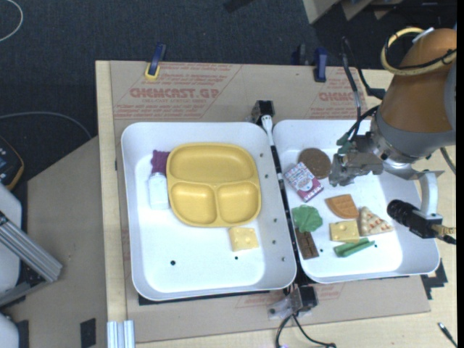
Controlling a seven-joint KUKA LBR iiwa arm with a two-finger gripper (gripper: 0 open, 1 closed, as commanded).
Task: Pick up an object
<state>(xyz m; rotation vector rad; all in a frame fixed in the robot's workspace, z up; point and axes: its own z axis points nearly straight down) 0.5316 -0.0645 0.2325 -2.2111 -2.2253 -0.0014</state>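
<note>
My gripper (343, 174) hangs over the right bin (406, 256), just right of a brown round cookie (315, 161) and above an orange wedge (342, 206). A pink-and-white packet (303, 180) lies to its left. Lower in that bin lie a green leaf piece (307, 218), a yellow cheese square (344, 230), a pizza slice (373, 222), a green bean pod (354, 248) and a brown bar (308, 244). Nothing shows between the fingers.
The left bin (145, 259) holds a yellow divided plate (214, 183), a white bottle with a purple item (157, 180) beside it, and a yellow cheese cube (243, 238). A black divider clip (264, 112) sits between the bins. The arm body crowds the right bin's right side.
</note>
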